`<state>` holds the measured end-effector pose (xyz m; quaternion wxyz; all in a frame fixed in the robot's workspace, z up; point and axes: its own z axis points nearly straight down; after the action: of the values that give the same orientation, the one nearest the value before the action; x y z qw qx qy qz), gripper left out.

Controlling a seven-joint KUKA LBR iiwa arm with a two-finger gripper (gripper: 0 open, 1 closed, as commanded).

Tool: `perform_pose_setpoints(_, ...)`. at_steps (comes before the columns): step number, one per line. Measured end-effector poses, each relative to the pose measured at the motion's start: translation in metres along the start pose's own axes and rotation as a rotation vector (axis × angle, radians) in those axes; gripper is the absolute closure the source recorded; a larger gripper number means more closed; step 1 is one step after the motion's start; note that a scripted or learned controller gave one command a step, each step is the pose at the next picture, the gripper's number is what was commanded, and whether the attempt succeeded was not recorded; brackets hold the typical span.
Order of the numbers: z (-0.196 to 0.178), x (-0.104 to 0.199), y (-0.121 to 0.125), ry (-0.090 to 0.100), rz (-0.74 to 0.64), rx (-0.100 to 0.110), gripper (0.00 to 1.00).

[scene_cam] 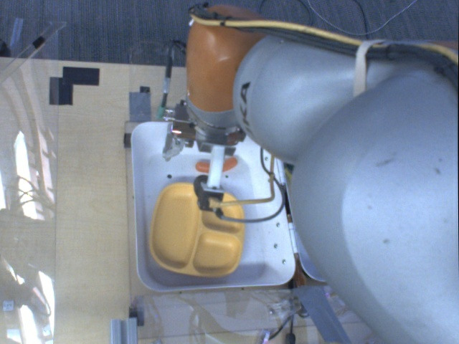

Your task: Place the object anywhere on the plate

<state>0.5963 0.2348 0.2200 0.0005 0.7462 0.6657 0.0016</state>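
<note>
A yellow plate point(179, 228) with three compartments lies in the near half of the left white bin point(149, 165). A small orange-red object point(228, 164) lies on the bin floor just past the plate's far edge, partly hidden by the robot's hardware. My gripper point(204, 147) hangs from the orange-banded wrist right above that object, at the far side of the bin. The wrist covers most of the gripper. I cannot see anything held in it.
The big grey arm covers the right bin, with only a sliver of its rim point(305, 267) showing. A yellow cable loops over the plate's right side. A clear panel stands over the wooden bench at the left.
</note>
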Motion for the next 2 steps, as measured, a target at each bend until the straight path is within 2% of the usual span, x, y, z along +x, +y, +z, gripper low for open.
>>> perform_pose_setpoints(1, 0.0, 0.0, 0.0, 0.0, -0.001, 0.0, 0.0)
perform_pose_setpoints(2, 0.046, -0.001, -0.013, 0.0, 0.149, 0.002, 0.0)
